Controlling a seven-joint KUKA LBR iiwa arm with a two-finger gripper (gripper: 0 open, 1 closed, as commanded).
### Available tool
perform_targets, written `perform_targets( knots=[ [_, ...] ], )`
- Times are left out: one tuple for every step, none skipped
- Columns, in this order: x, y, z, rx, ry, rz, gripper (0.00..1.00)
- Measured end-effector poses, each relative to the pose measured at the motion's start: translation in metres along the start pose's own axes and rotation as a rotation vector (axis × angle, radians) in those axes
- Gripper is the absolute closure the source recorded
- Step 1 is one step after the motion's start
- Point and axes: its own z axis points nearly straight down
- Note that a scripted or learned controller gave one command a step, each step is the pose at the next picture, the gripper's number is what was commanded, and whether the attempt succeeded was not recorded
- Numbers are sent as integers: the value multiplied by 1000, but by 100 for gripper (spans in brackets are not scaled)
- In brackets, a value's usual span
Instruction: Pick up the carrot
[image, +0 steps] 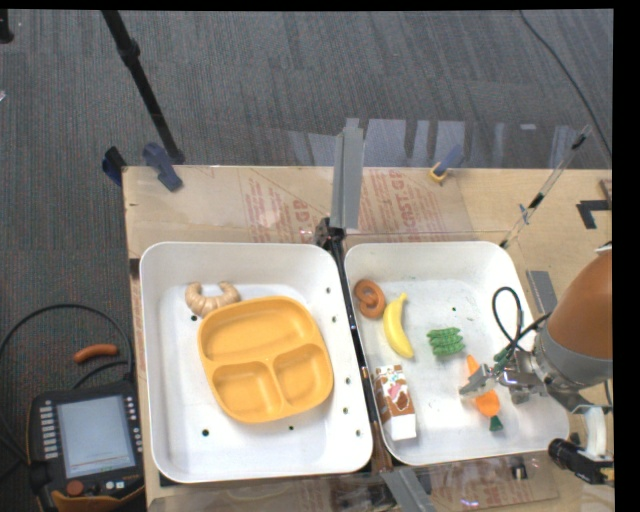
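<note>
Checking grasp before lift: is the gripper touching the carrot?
Cannot tell. In the camera view the gripper sits directly over the carrot in the right bin, overlapping its top, but no contact or gap shows plainly.

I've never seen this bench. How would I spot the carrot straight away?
Look in the right-hand white bin, toward its near right corner, just under the gripper. The carrot is the small orange piece with a green tip, unlike the yellow banana and the all-green pea pods farther in.
</note>
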Motion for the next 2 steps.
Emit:
perform_targets(
  knots=[
    [-2,-1,-8,3,1,7,100],
    [46,-5,-99,-1,-3,107,100]
  ],
)
